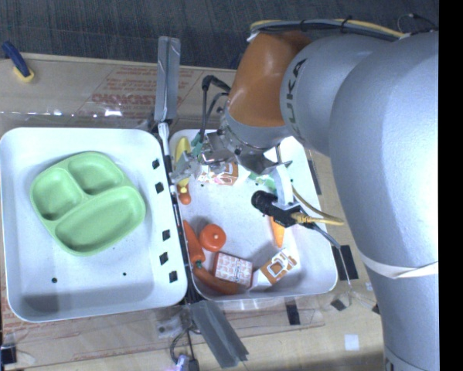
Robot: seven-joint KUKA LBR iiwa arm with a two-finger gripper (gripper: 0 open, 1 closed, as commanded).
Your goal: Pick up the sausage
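While unable to tell the gripper [208, 159] open or shut at the bin's [239, 216] far end, finds the sausage [213, 284] well apart, crosswise along the near wall, partly under a carton [233, 268].

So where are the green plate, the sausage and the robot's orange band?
green plate [88, 201]: camera view, its large front compartment.
sausage [212, 284]: camera view, its reddish-brown middle.
orange band [266, 79]: camera view, its rounded top.

Grey arm [370, 130] low, hand [208, 157] down.
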